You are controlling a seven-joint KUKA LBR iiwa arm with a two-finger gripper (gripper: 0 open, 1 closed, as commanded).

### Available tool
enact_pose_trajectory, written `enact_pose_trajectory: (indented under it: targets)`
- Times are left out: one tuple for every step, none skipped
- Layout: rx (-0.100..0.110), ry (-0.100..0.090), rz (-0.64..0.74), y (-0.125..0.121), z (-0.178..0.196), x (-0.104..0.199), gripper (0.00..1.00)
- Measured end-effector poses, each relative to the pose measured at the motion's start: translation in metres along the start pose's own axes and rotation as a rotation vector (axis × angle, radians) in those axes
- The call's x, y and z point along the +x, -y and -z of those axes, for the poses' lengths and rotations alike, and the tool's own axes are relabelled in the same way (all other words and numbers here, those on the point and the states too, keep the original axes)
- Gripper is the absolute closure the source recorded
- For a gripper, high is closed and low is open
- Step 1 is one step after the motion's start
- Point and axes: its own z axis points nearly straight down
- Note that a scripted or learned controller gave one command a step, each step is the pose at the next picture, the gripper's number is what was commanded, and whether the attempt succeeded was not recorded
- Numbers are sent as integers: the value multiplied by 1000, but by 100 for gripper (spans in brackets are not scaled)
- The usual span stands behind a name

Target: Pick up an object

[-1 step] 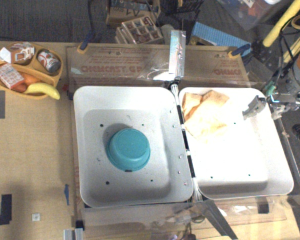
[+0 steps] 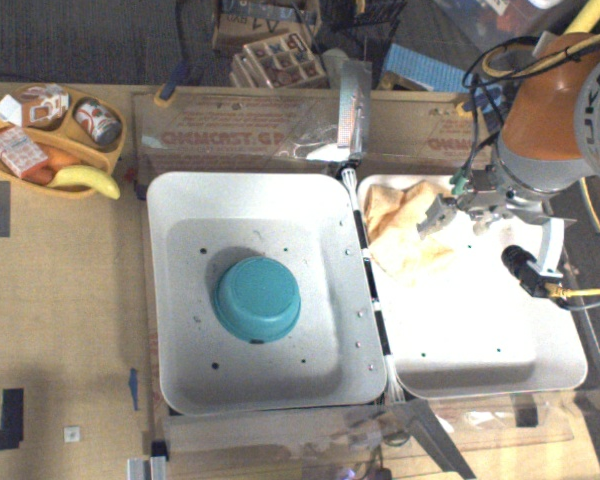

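Observation:
A teal bowl (image 2: 258,298) lies upside down in the middle of the left bin (image 2: 180,218). A crumpled tan cloth (image 2: 402,230) sits in the far left corner of the right bin (image 2: 540,368). My gripper (image 2: 458,220) hangs over the far part of the right bin, just right of the cloth. Its fingers (image 2: 435,217) are spread open, the left one at the cloth's right edge, with nothing between them.
A yellow tray (image 2: 10,173) with a banana (image 2: 87,179) and other toy food lies on the bench at the far left. A cardboard wall (image 2: 230,133) runs behind both bins. A black cable fitting (image 2: 525,266) hangs from the arm over the right bin.

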Motion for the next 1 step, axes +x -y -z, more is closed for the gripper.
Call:
enact_pose_trajectory:
  targets:
    - [-2,0,-19,-24,-88,-36,0]
